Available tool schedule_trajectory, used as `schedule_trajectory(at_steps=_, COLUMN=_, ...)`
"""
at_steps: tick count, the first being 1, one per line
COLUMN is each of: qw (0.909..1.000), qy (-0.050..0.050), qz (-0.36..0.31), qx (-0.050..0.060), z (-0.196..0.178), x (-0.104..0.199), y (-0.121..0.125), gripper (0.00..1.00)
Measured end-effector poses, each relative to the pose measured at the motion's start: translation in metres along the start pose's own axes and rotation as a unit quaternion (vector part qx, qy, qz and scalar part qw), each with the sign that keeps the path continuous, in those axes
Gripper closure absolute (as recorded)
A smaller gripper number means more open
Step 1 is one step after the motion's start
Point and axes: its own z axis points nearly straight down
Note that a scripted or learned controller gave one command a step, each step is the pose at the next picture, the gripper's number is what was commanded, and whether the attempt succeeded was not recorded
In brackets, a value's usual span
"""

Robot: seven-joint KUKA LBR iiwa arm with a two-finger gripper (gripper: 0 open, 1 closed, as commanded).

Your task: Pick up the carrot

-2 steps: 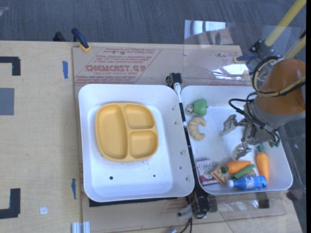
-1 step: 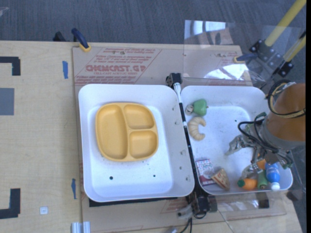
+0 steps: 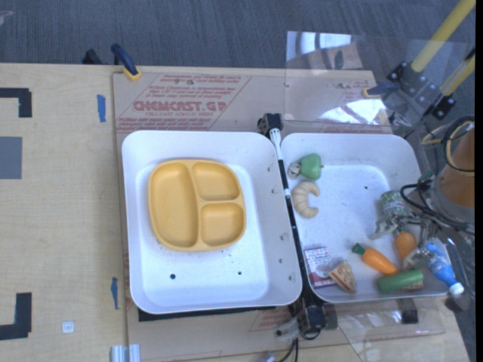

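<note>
At right bin (image 3: 355, 176) edge, gripper (image 3: 394, 219) hovering near carrot (image 3: 375, 259), finger state unclear. Approach step; next needing descent over carrot, clearing cucumber (image 3: 401, 280).

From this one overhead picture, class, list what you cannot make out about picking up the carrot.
- Pincer: in the camera view it blurs into dark cables, so whether it is open or shut is unclear.
- Second orange piece beside the long orange carrot: partly covered by the pincer's cables; its shape is unclear.
- Small red-and-white packet: print too small to read.
- Blue-capped bottle: cut off past the right white bin's rim.
</note>
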Motion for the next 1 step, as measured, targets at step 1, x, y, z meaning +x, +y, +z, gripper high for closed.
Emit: schedule_trajectory(at_steps=1, qw=0.9997, qy=0.001, qz=-0.023, qx=0.002, z=-0.001, x=-0.018, y=0.044, gripper=0.0)
